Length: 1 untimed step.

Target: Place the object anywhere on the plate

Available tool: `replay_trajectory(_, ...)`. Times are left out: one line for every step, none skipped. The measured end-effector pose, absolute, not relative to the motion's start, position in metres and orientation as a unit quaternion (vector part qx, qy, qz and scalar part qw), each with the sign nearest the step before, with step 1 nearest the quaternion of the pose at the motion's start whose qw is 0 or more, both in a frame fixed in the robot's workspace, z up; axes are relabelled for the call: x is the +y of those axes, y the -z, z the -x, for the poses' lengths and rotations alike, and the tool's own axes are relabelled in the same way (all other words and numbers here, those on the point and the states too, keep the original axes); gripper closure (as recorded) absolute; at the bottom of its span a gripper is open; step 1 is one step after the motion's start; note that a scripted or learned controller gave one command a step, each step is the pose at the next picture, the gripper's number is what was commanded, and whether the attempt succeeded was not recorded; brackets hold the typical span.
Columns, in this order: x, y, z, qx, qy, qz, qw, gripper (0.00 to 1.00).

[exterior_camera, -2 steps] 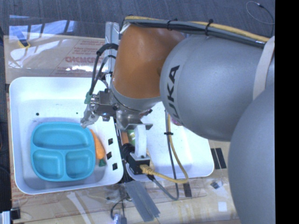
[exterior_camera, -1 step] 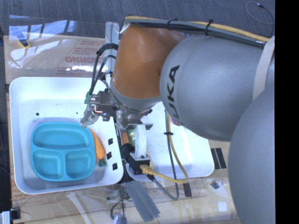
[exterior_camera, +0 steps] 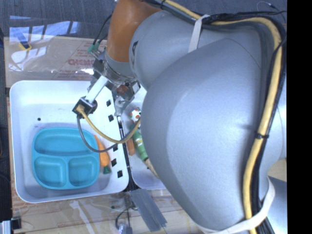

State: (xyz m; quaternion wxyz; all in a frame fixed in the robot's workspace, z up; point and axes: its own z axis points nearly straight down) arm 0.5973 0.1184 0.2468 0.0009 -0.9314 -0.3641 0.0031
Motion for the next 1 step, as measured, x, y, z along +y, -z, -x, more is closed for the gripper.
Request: replay_trajectory(0.1066,-0.1059,-0.6036,-0.264,-0.0039,0.964,0.002,0.00)
